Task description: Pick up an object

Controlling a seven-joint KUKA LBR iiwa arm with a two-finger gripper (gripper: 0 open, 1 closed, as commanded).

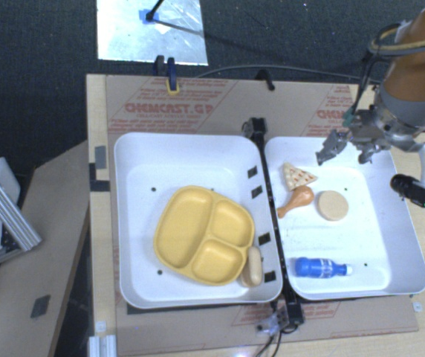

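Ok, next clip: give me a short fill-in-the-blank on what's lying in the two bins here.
1. The yellow tray lies in the ____ bin.
2. The bottle in the right bin is ____ in colour.
3. The gripper hangs over the ____ bin.
4. The round biscuit lies just to the ____ of the drumstick.

Missing words: left; blue; right; right

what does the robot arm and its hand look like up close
The arm is bulky and rounded, with an orange band over a grey wrist section and a dark cable looped beside it. Its hand is dark grey metal, with two short fingers.
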